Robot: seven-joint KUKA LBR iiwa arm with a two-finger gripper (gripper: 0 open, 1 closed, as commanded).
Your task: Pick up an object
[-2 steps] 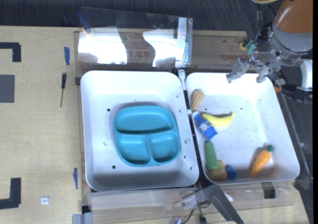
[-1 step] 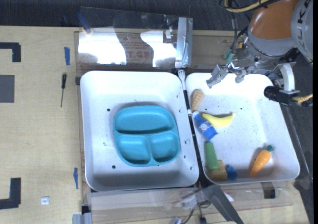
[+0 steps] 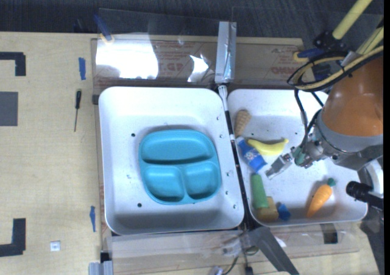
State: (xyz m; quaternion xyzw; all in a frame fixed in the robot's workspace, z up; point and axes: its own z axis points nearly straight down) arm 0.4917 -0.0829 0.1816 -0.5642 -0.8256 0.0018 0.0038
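My gripper [image 3: 278, 166] hangs over the middle of the right bin [image 3: 277, 111], its metal fingers pointing left and down toward the toys. Just up and left of it lies a yellow banana [image 3: 268, 146], with a blue-and-white packet [image 3: 251, 155] beside it. A green bottle [image 3: 259, 189] with a yellow and blue piece [image 3: 275, 211] at its foot lies below the gripper. An orange carrot [image 3: 319, 199] rests at the lower right. A tan cone-shaped toy [image 3: 242, 122] sits at the upper left of this bin. Nothing shows between the fingers.
The left bin [image 3: 116, 158] holds a blue divided plate [image 3: 180, 164]. A clear plastic sheet [image 3: 158, 57] and a metal divider post [image 3: 225, 51] stand behind the bins. Yellow and black cables [image 3: 332, 42] hang at the upper right near the arm.
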